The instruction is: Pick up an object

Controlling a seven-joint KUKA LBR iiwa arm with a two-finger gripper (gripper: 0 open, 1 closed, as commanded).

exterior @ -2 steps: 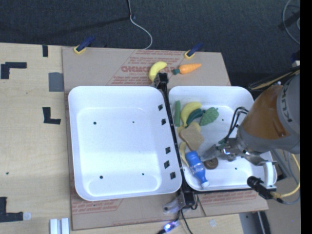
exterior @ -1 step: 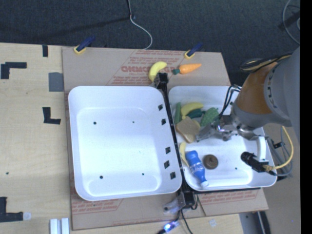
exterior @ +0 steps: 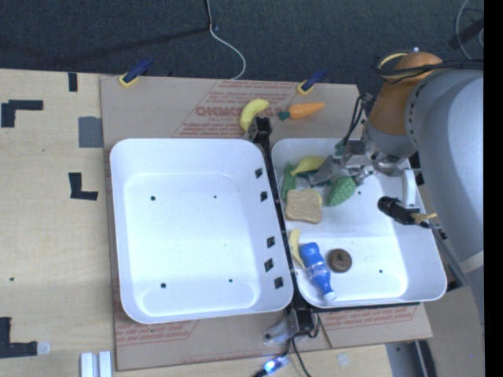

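Observation:
The right bin (exterior: 409,277) holds several things. A slice of bread (exterior: 304,206) lies near its left wall, with a yellow piece (exterior: 308,164) and a dark green piece (exterior: 290,181) just behind it. A bumpy light green object (exterior: 343,191) lies under my gripper (exterior: 328,176), which hangs low over the bin's back part, reaching in from the right. A blue bottle (exterior: 315,268), a brown ring (exterior: 339,260) and a thin yellow item (exterior: 295,246) lie toward the front. Nothing visibly sits between the gripper's tips.
The left bin (exterior: 126,210) stands beside the right one, sharing a divider with black clips. On the cardboard behind the bins lie a yellow banana (exterior: 253,113) and an orange carrot (exterior: 303,110). The grey arm (exterior: 456,155) covers the right bin's right side.

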